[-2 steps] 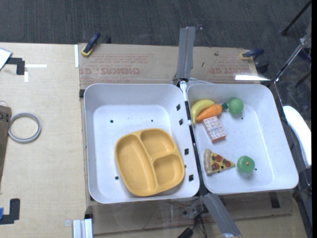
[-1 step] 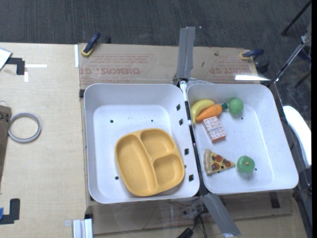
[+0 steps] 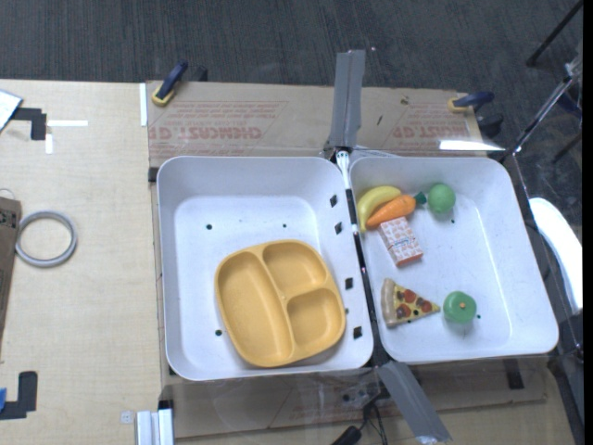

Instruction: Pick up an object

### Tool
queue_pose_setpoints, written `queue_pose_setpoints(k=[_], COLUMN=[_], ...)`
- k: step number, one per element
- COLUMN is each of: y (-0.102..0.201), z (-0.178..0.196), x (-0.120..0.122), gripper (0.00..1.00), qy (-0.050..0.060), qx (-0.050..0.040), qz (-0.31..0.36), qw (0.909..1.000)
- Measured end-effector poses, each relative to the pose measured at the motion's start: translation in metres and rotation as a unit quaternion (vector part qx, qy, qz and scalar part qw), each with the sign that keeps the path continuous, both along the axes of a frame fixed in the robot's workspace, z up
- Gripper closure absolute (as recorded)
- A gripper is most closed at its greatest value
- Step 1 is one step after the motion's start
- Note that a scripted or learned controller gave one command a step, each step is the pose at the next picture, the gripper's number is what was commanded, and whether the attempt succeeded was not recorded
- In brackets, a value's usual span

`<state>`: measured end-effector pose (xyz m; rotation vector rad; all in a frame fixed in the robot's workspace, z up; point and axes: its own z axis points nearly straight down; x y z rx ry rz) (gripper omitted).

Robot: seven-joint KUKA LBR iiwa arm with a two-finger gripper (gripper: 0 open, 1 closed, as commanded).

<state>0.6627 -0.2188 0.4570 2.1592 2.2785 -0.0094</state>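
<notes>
Along the far edge of the right bin [image 3: 500,248], near its far left corner, a banana [image 3: 375,197] and a carrot [image 3: 391,209] are laid touching each other, with a small green fruit [image 3: 441,197] just beside the carrot's tip. Nearer the middle of the bin's left edge, a small red-and-white box [image 3: 402,245] is set apart from them. Toward the near edge, a pizza slice [image 3: 406,304] is placed by the left wall, and a second green fruit [image 3: 459,307] is found just beside its point. The left bin [image 3: 185,248] is occupied by a yellow divided plate [image 3: 280,301], set toward its near right corner. Outside the bins, a roll of tape [image 3: 44,238] is left on the bench by its left edge.

No object is lifted; all are resting on the bin floors, so the task is judged to be at its very start, with an approach not yet made. Whether the gripper's fingers are open or closed cannot be told.

For the next move, a target must be chosen and a descent made over it. The box and the second green fruit are judged the easier picks, since bare floor is left around them. The banana and carrot are pressed together by the wall, so a clean grasp there is judged harder. The flat pizza slice may be difficult to get under.
</notes>
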Motion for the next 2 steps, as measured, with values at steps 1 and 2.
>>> queue_pose_setpoints(k=[1, 2], y=[0.0014, 0.0027], z=[0.008, 0.016], x=[0.0015, 0.0029], gripper=[1.0, 1.0], qy=[0.0, 0.001], qx=[-0.0011, -0.0022], qz=[0.002, 0.003], qw=[1.0, 1.0])
